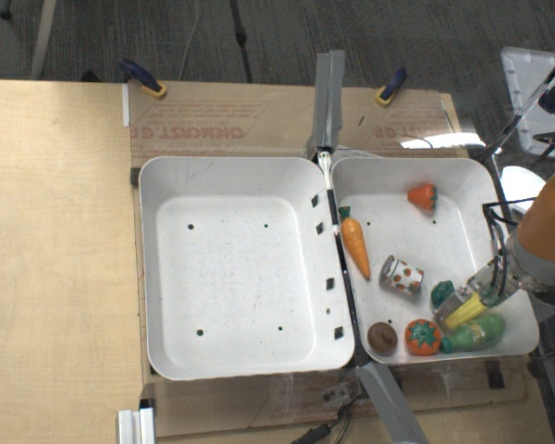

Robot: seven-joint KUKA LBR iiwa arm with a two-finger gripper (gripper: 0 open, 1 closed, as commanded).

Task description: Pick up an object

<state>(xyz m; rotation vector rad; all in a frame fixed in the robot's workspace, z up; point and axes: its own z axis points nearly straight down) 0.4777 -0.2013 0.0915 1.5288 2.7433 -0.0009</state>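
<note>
The right bin [462, 178] holds several toys. An orange carrot [354, 244] lies by its left wall, and a small orange-red pepper [423, 195] sits near the back. A white spotted cup [401, 276] lies on its side in the middle. Along the front are a brown round piece [382, 338], a red tomato [423, 337], a green vegetable [477, 333] and a yellow piece [464, 314]. My gripper [462, 300] reaches in from the right and is low over the yellow piece and a dark green item [442, 292], touching or just above them.
The left bin [153, 248] stands beside the right one, with a grey divider post [328, 100] between them at the back. Cardboard [222, 123] lies behind the bins, clamped at two spots. Cables hang by the arm at the right.
</note>
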